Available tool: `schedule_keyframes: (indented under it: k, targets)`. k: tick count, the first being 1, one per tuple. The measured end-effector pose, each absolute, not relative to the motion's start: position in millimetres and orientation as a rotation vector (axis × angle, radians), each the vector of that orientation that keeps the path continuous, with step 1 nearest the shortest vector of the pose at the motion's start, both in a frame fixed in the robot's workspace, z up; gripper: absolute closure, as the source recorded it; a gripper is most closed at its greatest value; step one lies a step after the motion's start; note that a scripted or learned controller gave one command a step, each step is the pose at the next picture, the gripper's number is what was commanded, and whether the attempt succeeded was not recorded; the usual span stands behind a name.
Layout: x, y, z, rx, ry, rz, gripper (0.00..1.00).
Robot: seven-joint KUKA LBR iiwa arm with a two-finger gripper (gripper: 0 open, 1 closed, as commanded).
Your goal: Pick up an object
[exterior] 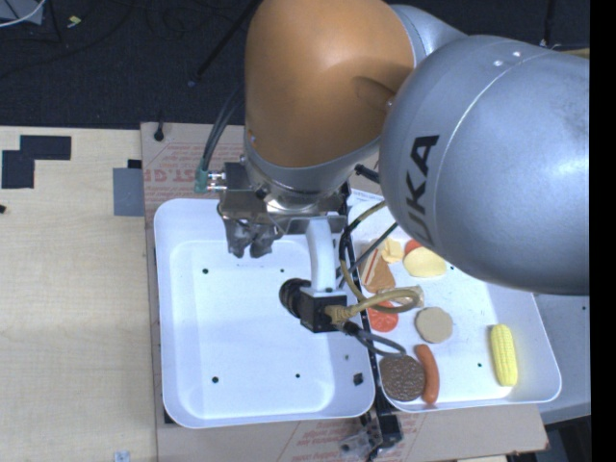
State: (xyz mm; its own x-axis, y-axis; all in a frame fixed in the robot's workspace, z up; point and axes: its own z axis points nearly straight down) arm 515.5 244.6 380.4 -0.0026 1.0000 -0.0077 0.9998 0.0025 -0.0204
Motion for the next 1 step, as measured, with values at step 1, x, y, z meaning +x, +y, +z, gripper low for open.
schedule_keyframes:
  k: [1]
  targets:
    - [498.1, 243.2, 525.2, -2.222, -2.224, -0.018, 1.00]
